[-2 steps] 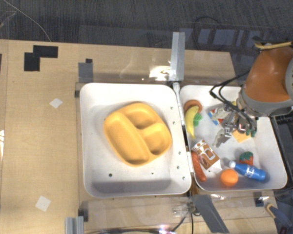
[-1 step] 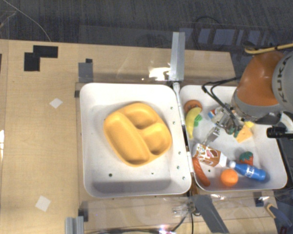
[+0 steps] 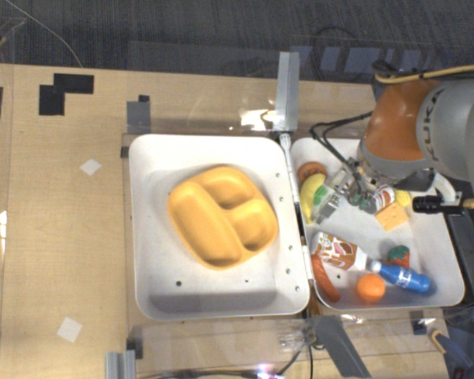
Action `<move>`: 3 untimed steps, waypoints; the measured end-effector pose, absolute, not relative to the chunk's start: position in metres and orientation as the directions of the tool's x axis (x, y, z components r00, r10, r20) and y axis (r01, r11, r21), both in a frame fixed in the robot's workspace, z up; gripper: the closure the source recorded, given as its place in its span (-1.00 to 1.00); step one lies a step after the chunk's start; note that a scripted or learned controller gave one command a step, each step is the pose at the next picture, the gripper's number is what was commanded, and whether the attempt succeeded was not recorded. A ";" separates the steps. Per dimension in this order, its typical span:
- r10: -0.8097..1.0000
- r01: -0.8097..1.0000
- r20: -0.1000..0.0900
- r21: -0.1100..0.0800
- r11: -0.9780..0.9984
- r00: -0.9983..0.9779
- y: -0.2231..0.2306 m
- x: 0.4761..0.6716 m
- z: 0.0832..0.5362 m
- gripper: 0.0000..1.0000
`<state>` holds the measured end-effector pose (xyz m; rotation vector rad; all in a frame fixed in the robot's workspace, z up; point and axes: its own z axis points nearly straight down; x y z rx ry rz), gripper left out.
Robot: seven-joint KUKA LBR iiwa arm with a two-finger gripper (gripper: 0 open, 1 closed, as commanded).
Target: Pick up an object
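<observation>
My gripper (image 3: 336,196) hangs low over the upper left part of the right bin (image 3: 446,287), on the grey arm with its orange band (image 3: 395,125). Its tip is right by a yellow fruit (image 3: 311,188) and a small green piece (image 3: 329,207). A red-and-white can (image 3: 381,199) and a yellow cheese wedge (image 3: 393,216) lie just right of it. Lower in the bin are a white and orange carton (image 3: 336,252), a red sausage (image 3: 325,281), an orange (image 3: 371,288), a blue bottle (image 3: 404,278) and a strawberry (image 3: 398,253). An orange-red item (image 3: 310,169) sits at the bin's top left.
The left bin (image 3: 154,290) holds a large yellow divided dish (image 3: 221,215). A metal post (image 3: 287,93) stands behind the divider between the bins. Black cables (image 3: 332,136) trail from the arm over the right bin's back edge.
</observation>
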<state>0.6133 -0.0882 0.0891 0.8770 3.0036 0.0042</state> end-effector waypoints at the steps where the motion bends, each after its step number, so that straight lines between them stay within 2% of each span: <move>1: 0.531 0.531 -0.022 0.012 0.847 -0.847 -0.087 0.617 0.104 1.00; 2: 0.726 0.726 -0.007 0.009 0.687 -0.687 -0.033 0.628 0.189 1.00; 3: 0.687 0.687 -0.004 -0.001 0.726 -0.726 -0.111 0.524 0.130 1.00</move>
